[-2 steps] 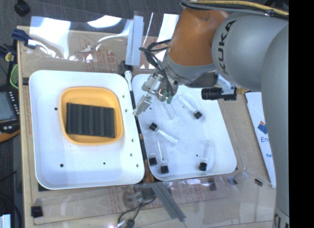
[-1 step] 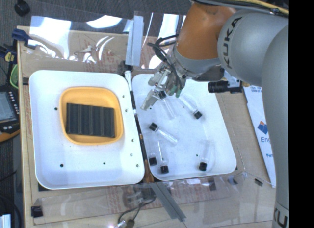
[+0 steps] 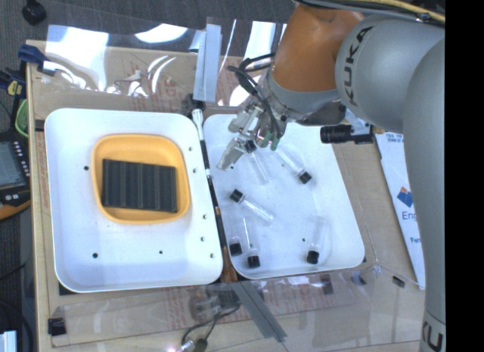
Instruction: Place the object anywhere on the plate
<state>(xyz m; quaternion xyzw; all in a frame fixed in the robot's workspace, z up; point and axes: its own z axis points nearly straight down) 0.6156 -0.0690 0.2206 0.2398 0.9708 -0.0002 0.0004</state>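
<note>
on the arm [image 3: 393, 63], "kuka" reads sideways; end effector [image 3: 240, 143] over rt bin [image 3: 344, 214], grip state can't tell; plate [image 3: 140, 179] lt.

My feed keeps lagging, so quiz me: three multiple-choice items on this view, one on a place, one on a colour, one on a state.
1. Where is the yellow plate?
A. In the left bin
B. In the right bin
C. On the floor

2. What colour are the caps on the clear tubes?
A. Red
B. Black
C. White

3. Where does the dark ridged insert lie?
A. On the plate
B. Under the arm
C. Among the tubes

Answers:
1. A: the plate rests in the left bin, apart from the tubes.
2. B: each tube in the right bin ends in a black cap.
3. A: the insert sits flat within the plate's rim, while the hand hangs over the right bin.
</note>
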